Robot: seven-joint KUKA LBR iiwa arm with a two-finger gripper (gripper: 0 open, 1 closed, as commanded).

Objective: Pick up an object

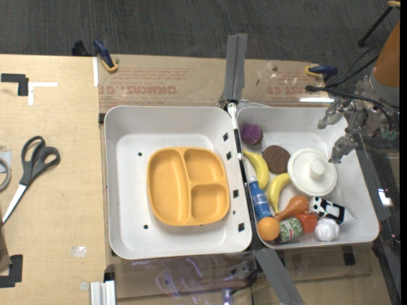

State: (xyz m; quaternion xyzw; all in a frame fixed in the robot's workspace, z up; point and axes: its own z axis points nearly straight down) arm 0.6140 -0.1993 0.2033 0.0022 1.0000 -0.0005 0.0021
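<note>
The two-finger gripper [336,135] hangs over the upper right part of the right-hand shallow white bin [364,176], its metal fingers standing apart with nothing between them; the lower fingertip sits just above and to the right of a white round lid with a knob [311,171], though whether it touches cannot be told. That lid lies in the middle of the right bin, beside a brown round cookie-like disc [276,158] and a purple ball-shaped toy [252,134] near the bin's upper left corner. Two yellow bananas [257,167] lie along the left side, next to a blue and white tube [259,200]. Toward the near edge are an orange fruit [268,229], a tan drumstick-shaped toy [294,205], a black-and-white patterned toy [327,209] and a white ball [327,231]. The left-hand white bin [127,183] holds an orange three-compartment plastic plate [188,185]. Grey-handled scissors [28,168] lie on the wooden bench [51,234] well to the left.
</note>
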